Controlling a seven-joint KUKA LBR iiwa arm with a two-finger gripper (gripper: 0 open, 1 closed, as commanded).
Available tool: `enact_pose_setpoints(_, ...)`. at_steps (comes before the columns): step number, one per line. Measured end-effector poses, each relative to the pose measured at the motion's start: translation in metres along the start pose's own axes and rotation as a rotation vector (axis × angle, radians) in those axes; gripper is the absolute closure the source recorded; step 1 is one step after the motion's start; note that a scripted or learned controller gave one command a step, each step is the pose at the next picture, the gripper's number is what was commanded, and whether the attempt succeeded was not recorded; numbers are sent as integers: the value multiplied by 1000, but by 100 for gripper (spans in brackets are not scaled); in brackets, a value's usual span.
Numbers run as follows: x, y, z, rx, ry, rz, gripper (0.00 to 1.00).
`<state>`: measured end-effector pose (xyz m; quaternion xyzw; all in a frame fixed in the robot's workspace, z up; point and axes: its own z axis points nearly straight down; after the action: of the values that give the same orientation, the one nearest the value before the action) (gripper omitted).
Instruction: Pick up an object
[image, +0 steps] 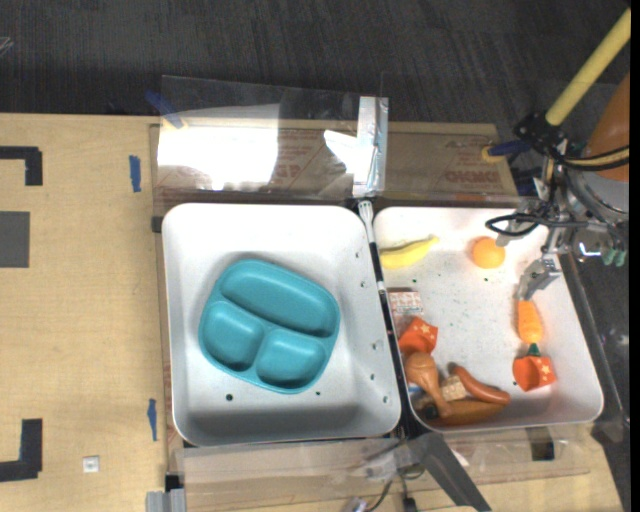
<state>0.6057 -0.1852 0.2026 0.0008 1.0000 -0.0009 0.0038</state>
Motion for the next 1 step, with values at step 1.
enact_pose_setpoints(1,27,-34,105,-2,9,219,0)
